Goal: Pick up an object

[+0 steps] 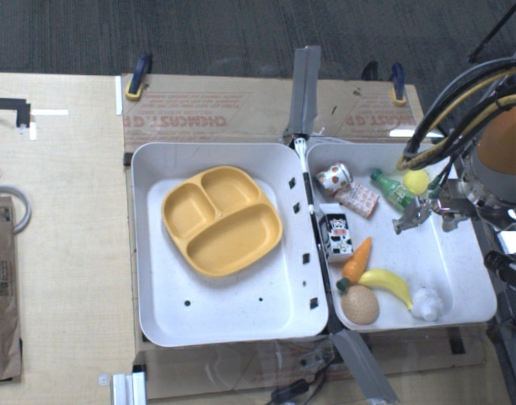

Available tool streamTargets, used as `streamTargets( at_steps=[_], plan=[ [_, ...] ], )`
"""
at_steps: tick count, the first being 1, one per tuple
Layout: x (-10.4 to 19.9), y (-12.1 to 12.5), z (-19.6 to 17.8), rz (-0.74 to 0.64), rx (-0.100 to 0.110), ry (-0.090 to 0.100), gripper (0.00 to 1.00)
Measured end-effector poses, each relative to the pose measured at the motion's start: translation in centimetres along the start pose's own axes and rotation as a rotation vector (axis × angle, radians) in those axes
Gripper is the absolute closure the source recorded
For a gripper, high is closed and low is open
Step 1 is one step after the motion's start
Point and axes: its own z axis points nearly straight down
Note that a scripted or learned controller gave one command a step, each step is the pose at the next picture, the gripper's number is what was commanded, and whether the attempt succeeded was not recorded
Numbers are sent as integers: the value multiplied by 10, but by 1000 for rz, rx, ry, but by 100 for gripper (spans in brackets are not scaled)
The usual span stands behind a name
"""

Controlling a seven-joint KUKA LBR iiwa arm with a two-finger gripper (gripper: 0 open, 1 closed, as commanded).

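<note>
My gripper (428, 218) hangs over the right bin (460, 264), towards its right side, and is open with only bare bin floor between its fingers. Just up and left of it lie a yellow ball (416, 181) and a green bottle (391, 188). Further left are a pink packet (358, 198), a small printed cup (333, 176) and a black-and-white carton (337, 234). Near the front lie an orange carrot (357, 259), a banana (388, 284), a tan egg-shaped thing (359, 305) and a white fluffy lump (426, 303).
The left bin (157, 294) holds a yellow divided plate (222, 219). A grey divider (305, 91) runs between the bins at the back. Black and yellow cables (448, 99) arc above the right bin's far corner. A brown bag (2, 285) lies on the bench at far left.
</note>
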Motion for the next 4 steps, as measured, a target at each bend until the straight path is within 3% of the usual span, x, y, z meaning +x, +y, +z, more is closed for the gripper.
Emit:
streamTargets(
  at_steps=[1,2,3,4],
  plan=[
    [-3,-40,101,49,0,1,0],
    [58,-21,17,498,1,-1,0],
    [45,-40,64,271,3,0,0],
    [50,-23,107,19,-20,5,0]
  ],
)
